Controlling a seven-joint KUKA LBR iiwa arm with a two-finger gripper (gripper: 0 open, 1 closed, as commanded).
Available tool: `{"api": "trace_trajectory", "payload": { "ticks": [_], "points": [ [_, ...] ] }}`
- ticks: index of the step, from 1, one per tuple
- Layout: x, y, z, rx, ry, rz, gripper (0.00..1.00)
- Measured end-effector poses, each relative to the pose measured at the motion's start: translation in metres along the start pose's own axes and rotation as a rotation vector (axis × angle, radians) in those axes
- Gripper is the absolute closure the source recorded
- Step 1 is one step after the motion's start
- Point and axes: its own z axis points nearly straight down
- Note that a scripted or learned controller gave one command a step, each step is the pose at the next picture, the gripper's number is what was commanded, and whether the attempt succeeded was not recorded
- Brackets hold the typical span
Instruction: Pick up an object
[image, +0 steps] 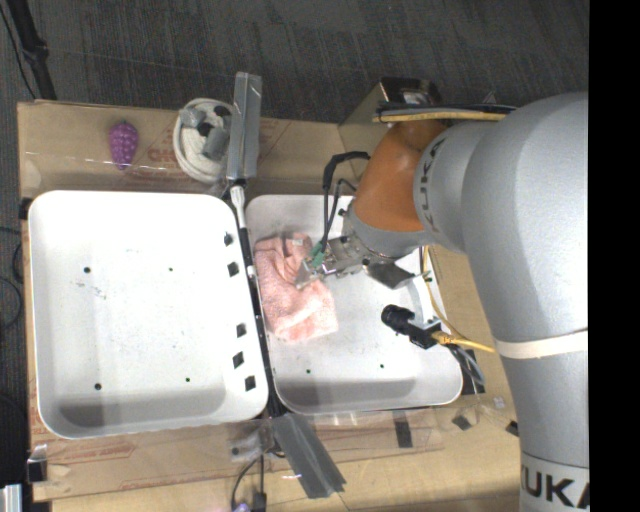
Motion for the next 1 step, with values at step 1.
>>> {"api": "trace_trajectory", "payload": {
  "ticks": [1],
  "points": [
    [0.0267,0.0740,-0.0792,-0.001,0.000,-0.046,1.00]
  ]
}}
